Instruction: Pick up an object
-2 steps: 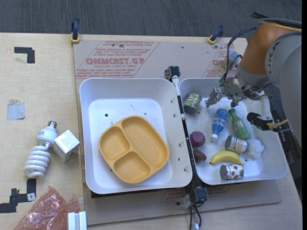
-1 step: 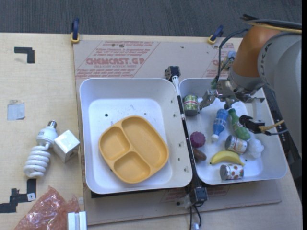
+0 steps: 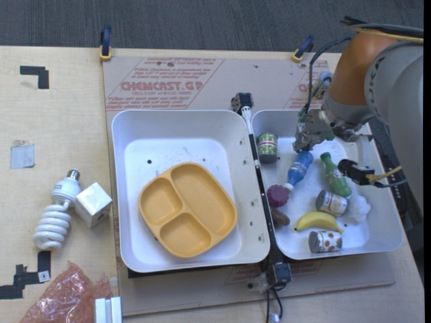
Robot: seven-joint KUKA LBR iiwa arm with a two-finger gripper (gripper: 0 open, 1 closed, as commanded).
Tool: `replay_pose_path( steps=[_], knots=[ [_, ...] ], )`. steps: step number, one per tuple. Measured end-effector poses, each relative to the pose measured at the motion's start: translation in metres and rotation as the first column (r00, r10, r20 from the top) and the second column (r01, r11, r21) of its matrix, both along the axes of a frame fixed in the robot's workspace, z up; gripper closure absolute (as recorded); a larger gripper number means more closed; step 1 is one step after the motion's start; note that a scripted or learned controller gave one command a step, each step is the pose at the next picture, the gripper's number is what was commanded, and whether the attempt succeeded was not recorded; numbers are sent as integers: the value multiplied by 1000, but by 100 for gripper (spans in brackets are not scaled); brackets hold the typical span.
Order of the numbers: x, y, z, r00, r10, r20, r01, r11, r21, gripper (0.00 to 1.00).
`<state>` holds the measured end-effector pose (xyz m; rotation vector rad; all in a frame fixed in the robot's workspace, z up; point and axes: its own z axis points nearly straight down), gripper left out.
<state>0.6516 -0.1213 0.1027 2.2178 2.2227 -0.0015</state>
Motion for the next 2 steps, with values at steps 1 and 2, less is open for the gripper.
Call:
replay_pose_path(
  steps=[1,2],
  knots=[
    [0,0,0,1000,0,0,0,1000,0,0],
    [7,-12,50,1000,-3,1,3,1000,0,0]
  ],
)
